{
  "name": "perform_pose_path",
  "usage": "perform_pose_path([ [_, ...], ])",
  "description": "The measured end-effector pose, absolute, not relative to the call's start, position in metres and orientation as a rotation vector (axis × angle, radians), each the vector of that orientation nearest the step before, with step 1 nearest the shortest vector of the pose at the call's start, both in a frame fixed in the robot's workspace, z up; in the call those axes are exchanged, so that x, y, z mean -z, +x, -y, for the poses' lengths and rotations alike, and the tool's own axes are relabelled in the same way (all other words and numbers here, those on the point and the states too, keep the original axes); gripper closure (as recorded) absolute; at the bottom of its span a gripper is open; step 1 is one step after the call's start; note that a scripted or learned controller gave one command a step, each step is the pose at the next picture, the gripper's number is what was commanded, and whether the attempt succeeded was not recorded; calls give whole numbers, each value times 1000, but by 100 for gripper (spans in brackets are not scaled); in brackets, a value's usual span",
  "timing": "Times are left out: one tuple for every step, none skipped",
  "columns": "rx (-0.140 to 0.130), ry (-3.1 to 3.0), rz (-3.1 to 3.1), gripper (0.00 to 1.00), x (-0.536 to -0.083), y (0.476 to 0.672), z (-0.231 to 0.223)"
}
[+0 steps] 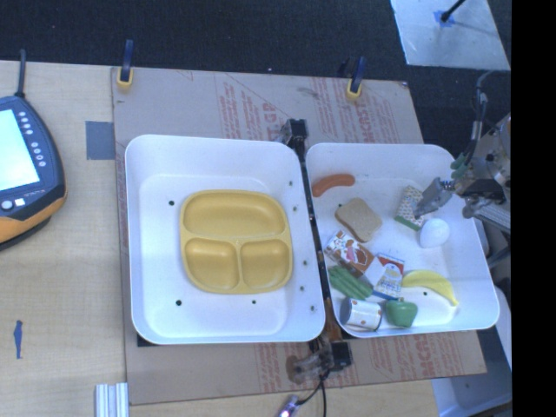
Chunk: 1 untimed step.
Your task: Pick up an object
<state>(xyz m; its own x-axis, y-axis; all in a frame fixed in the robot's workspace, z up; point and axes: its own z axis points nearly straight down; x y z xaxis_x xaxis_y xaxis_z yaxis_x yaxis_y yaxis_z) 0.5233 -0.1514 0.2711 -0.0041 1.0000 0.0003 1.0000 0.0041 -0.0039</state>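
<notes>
Two bins inspected. Left bin (148, 233) holds a yellow tray (234, 240), untouched. Right bin (382, 156) holds the candidates: sausage (334, 182), bread (358, 219), packets (349, 252), can (360, 314), banana (432, 285), egg (433, 232). Gripper (437, 194) sits at the far right, just above the egg; whether it is released or clenched cannot be told. Recommendation: descend centred on the egg, clear of the wall.
</notes>
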Motion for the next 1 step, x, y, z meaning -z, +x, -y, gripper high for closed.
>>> perform_pose_path([
  [-7, -2212, 2224, 0, -91, 586, 118],
])
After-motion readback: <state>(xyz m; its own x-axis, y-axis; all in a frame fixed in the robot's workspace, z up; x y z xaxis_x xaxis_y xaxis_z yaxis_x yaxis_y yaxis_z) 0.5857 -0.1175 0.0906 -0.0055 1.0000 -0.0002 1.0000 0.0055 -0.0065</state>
